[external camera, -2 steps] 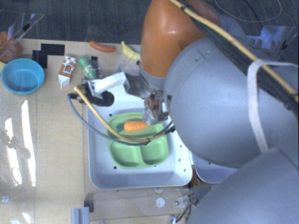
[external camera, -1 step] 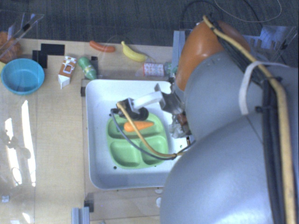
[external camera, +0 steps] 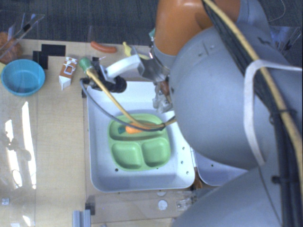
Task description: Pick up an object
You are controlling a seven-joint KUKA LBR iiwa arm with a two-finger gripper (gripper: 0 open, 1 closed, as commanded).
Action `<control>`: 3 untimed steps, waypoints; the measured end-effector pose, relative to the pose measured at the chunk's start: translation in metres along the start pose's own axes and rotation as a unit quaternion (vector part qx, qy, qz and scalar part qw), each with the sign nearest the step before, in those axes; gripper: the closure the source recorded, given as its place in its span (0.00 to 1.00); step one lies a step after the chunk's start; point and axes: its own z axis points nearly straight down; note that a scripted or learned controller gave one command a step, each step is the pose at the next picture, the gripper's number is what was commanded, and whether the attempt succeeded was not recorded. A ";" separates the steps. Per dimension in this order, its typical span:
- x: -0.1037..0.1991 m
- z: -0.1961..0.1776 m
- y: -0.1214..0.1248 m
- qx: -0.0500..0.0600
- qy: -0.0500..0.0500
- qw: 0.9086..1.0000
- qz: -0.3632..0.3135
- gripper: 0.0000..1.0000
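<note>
A blue bowl (external camera: 22, 77) is seen at the far left, resting on the wooden table (external camera: 47, 150), with a black block (external camera: 49, 52) just behind it. To the right of the bowl, a small white and brown carton (external camera: 67, 72) is stood upright on the table, and beside that a green-tipped item (external camera: 85, 64) is found near the bin's back corner. Further back, a red sausage-shaped object (external camera: 103, 47) is laid on the table's far edge, with a small yellow piece (external camera: 127, 48) just to its right.

A shallow white bin (external camera: 102, 174) is placed next, and a green divided tray (external camera: 140, 148) is set inside it, towards the front. An orange, carrot-like object (external camera: 132, 130) is laid in the tray's long rear compartment; the two front compartments are seen side by side below it. A yellow cable (external camera: 111, 98) and a black cable are draped from the bin's back left corner across the tray.

The claw (external camera: 161, 100) is held over the bin's back right part, just behind the tray and apart from the orange object. Whether it is released or clenched cannot be told, as its tip is blurred and partly hidden by the arm; nothing is seen to be grasped in it. The grey arm (external camera: 227, 93) with its orange band (external camera: 189, 13) is spread across the right, and a corner of the second white bin (external camera: 213, 176) is seen beneath it.
</note>
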 end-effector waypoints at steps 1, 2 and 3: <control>-0.041 0.018 0.070 -0.001 -0.004 1.000 -0.008 1.00; -0.020 0.112 -0.005 0.002 -0.007 1.000 -0.021 1.00; -0.022 0.067 0.006 0.003 -0.006 0.977 -0.211 1.00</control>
